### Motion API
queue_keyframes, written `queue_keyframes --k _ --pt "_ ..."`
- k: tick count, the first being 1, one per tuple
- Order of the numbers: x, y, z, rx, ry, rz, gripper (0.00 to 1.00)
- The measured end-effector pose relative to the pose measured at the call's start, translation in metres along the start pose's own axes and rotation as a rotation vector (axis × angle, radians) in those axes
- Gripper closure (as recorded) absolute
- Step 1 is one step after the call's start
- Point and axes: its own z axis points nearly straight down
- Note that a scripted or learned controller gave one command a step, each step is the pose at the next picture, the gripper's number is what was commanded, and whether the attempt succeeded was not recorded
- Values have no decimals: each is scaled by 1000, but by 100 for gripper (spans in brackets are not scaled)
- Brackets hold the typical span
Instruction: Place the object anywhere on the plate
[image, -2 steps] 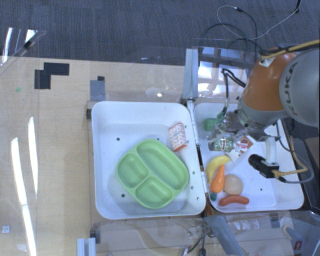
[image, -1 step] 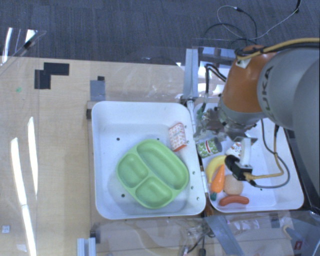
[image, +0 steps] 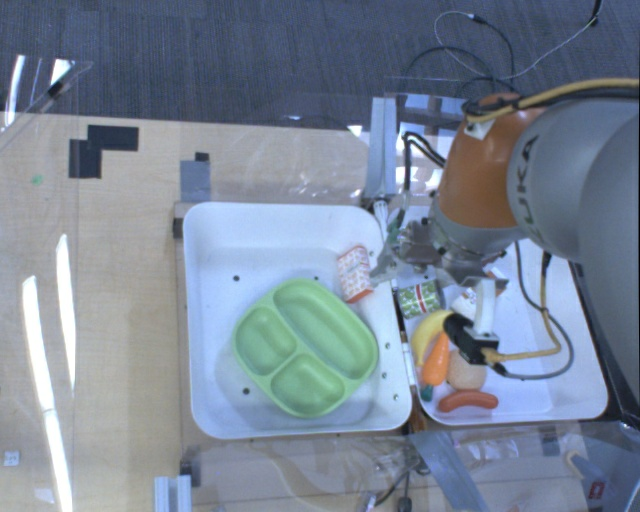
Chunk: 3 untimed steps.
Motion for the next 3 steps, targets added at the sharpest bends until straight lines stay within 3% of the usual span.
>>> queue_keyframes --k 1,2,3 --pt "-71 -26 9 18 11 -13 0" --pt "-50 -61 -82 14 12 -79 0" --pt "-130 -62 -112 13 11 -172 0"
